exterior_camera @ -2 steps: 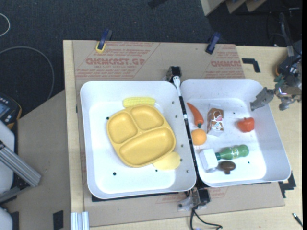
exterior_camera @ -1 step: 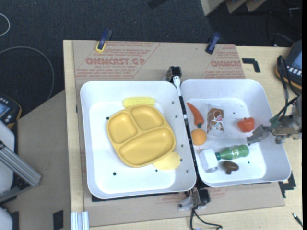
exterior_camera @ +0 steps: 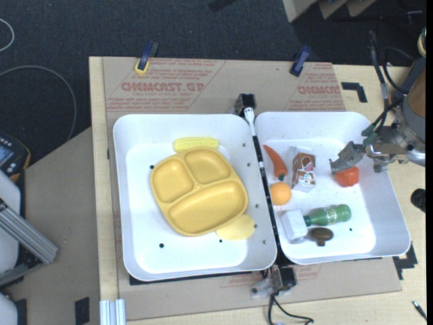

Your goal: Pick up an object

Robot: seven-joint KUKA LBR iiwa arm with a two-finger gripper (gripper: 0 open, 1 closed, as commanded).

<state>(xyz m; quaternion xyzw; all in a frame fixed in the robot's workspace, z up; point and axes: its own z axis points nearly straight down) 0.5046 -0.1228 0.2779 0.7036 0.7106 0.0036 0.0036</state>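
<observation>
Right bin (exterior_camera: 379,246): green bottle (exterior_camera: 327,214) lengthwise, left-right.

Lit evenly and brightly from above. Mild glare on white bins (exterior_camera: 128,202); short soft shadows under contents. Dark floor at top of frame. Slight softness overall; no edge distortion noted.

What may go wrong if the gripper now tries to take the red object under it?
1. The red tomato-like object is round, so it may slip away from the gripper.
2. It lies near the right bin's wall, leaving little room on that side.
3. The snack packet lies nearby and might get pushed.
</observation>
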